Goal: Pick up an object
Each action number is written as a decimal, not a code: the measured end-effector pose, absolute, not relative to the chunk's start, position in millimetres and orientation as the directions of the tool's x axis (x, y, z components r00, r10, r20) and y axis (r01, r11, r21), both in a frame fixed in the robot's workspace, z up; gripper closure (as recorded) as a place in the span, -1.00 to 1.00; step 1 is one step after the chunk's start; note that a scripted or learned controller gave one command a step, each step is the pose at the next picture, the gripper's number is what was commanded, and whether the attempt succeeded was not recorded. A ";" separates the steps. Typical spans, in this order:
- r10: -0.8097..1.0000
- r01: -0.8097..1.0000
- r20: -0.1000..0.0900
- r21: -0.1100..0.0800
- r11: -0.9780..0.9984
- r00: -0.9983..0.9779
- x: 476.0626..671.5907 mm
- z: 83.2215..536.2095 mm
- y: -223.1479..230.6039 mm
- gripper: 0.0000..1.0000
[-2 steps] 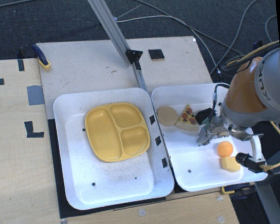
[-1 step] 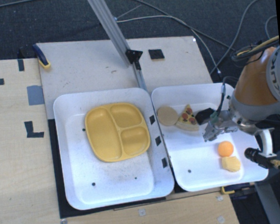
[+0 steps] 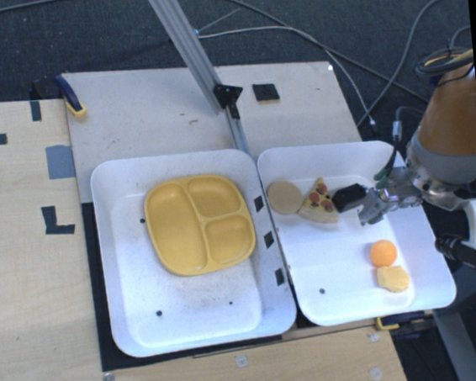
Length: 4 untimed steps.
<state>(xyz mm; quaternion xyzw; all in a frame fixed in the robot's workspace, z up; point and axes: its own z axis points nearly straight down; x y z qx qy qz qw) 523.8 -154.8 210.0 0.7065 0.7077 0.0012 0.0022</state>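
Sitting in right bin (image 3: 338, 259), orange (image 3: 383, 253), perhaps pizza (image 3: 317, 202)

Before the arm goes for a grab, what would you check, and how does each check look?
1. Things to pick in the right bin: ok; pizza slice, tan disc, orange ball, yellow lump.
2. Gripper over that bin: ok, close to the pizza slice.
3. Gripper carrying nothing: cannot tell.
4. Pizza slice clear of neighbours: not ok, the tan disc lies right beside it.
5. Yellow plate out of the way: ok, it sits in the left bin.
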 end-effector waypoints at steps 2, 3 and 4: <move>1.000 1.000 0.002 -0.001 0.006 -0.006 515.6 266.3 -101.1 1.00; 1.000 1.000 0.002 -0.002 0.006 -0.006 507.6 267.0 -52.1 1.00; 1.000 1.000 0.001 -0.004 0.005 -0.005 496.6 251.6 -7.5 1.00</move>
